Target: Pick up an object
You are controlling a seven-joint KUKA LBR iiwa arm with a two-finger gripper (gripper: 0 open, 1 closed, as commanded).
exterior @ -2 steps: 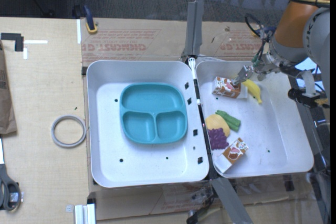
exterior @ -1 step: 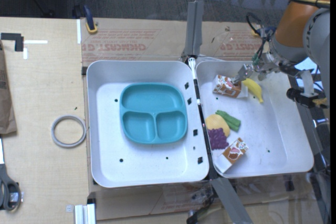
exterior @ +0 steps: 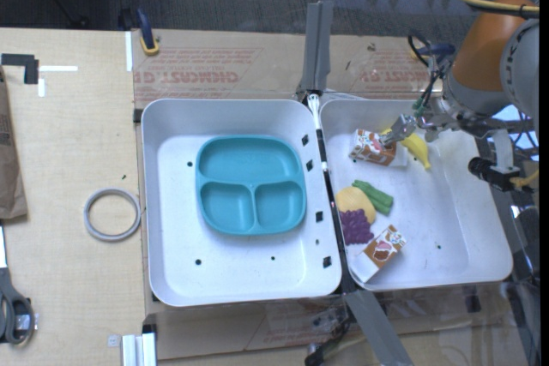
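A: Where to find the hand?
B: Down over the far part of the right bin, at the end of the grey arm with the orange band, reaching in from the right
A: Open or closed?
B: Cannot tell from this height; too small and too cluttered to judge
A: Gripping anything?
B: Cannot tell that either. Just beside the banana, at its far end, perhaps touching, but hard to call
A: And around the banana?
B: To its left, a red and white snack packet, also close to the hand. Nearer the camera, by the wall shared with the other bin, a small cluster: green vegetable, yellow lump touching it, purple grapes just below. Then a second packet, tilted, towards the near left corner
A: Next door?
B: In the left bin, a teal divided plate, flat, about the middle, with three compartments
A: Anything on the bench itself?
B: Left of the bins, a ring of tape lying flat; scissors at the near left edge; part of a brown paper bag further along that edge; a small blue and yellow clamp on the far side
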